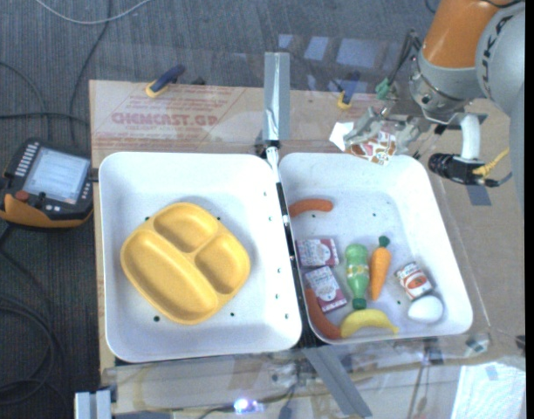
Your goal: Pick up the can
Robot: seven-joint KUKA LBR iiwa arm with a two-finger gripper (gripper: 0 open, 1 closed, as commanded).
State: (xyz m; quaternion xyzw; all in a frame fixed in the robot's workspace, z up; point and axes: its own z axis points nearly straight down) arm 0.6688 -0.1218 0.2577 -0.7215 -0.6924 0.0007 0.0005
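Observation:
A small red-and-white can (pixel 374 149) hangs just above the far rim of the right bin (pixel 441 225), tilted. My gripper (pixel 385 136) is shut on it from above, with the metal fingers on either side of it. A second red-and-white can (pixel 414 279) lies on its side in the right bin, near the front right, beside a white egg (pixel 426 308). The orange-banded arm (pixel 463 24) comes in from the upper right.
The right bin also holds a sausage (pixel 311 206), two red packets (pixel 318 251), a green bottle (pixel 357 271), a carrot (pixel 379 267) and a banana (pixel 368 321). A yellow divided plate (pixel 186 260) lies in the left bin (pixel 119 321). A pendant (pixel 44 184) sits far left.

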